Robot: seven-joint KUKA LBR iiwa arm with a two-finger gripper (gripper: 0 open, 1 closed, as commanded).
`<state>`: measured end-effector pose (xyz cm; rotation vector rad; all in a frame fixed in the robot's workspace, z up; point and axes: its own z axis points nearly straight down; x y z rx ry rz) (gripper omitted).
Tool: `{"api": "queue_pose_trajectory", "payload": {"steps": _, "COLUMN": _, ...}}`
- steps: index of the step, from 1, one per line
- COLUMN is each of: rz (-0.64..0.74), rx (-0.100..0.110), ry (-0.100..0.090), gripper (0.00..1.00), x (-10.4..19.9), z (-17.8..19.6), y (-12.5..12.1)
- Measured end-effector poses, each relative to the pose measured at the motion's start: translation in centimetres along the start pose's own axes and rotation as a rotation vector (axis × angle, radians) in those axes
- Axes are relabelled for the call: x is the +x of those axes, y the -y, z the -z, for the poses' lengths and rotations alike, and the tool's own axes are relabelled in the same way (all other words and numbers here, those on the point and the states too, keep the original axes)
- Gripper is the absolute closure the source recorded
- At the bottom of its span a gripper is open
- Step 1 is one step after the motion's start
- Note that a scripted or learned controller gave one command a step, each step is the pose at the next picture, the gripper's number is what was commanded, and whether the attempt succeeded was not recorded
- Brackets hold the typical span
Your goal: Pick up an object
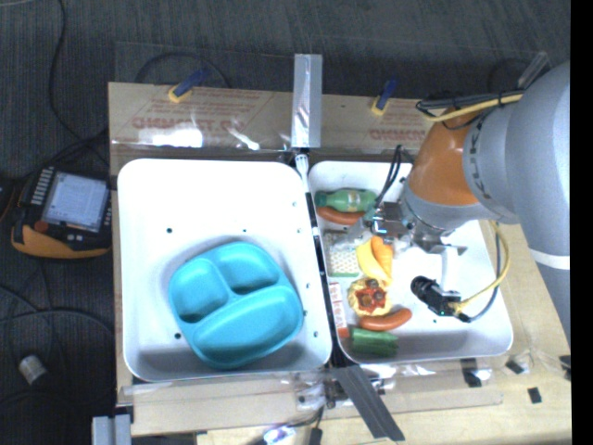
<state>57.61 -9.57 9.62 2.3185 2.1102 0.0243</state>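
The gripper (pixel 394 235) hangs low in the right bin (pixel 491 336), its grip impossible to read from above, with the banana (pixel 378 258) just beneath and slightly left of it, long axis running away toward the bin's near edge.

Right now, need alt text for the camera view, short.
A grey and orange robot arm reaches from the right over the right bin, above a pile of toy food along its left side. The left bin holds a blue divided plate.
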Motion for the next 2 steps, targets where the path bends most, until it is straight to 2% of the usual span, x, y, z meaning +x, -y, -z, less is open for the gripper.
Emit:
{"api": "queue_pose_trajectory", "payload": {"steps": 1, "rz": 0.003, "rx": -0.02, "ry": -0.002, "gripper": 1.0, "x": 0.2, "z": 1.9, "y": -0.7}}
{"api": "queue_pose_trajectory", "payload": {"steps": 2, "rz": -0.091, "rx": 0.017, "ry": 0.012, "gripper": 1.0, "x": -1.5, "z": 11.3, "y": -1.9}}
